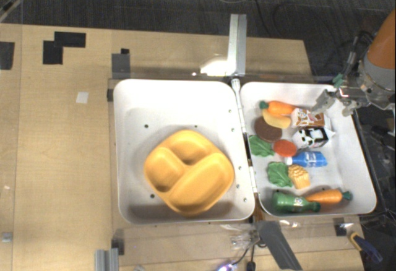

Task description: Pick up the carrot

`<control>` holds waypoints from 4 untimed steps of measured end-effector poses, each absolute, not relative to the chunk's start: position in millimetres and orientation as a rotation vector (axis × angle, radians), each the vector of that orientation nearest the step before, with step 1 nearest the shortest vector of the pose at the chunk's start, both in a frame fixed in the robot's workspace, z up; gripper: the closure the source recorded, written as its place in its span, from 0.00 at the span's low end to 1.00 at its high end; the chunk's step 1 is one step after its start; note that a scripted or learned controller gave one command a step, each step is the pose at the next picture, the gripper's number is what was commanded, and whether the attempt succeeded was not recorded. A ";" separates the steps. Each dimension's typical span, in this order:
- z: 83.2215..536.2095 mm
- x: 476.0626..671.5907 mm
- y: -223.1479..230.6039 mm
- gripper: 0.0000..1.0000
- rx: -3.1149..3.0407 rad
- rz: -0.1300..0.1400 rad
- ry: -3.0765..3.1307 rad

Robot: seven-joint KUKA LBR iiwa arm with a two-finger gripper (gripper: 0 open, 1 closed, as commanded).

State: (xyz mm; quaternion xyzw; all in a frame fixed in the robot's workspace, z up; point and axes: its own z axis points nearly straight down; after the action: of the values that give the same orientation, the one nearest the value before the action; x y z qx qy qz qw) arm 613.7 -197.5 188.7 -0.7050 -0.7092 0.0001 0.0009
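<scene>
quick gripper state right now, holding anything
gripper: cannot be told whether open or closed; it sits over the right bin's upper right edge, with nothing visibly in it.

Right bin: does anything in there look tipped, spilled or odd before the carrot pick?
Nothing looks spilled or damaged. The green bottle lies on its side beside a carrot at the right bin's near edge. Oddly, a second carrot lies at the far end, so the target is ambiguous.

Right bin (365, 171): crowded. Lower carrot (328, 197) touches green bottle (294, 203) at the near wall; open floor along its right. Upper carrot (279, 107) apparently abuts a carton (307, 119).
</scene>
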 end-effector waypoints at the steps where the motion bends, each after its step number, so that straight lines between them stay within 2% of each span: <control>1: 107.1 663.5 -128.7 0.00 -2.066 -0.001 -2.366; 2: 117.6 662.3 -126.6 1.00 -2.048 0.009 -2.360; 3: 92.6 654.3 -97.4 1.00 -2.021 0.022 -2.402; 4: 88.3 666.3 -196.5 1.00 -2.061 0.009 -2.366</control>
State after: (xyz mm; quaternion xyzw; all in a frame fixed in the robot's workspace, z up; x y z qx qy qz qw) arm 666.3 -196.5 88.3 -0.6568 -0.7540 0.0028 0.0018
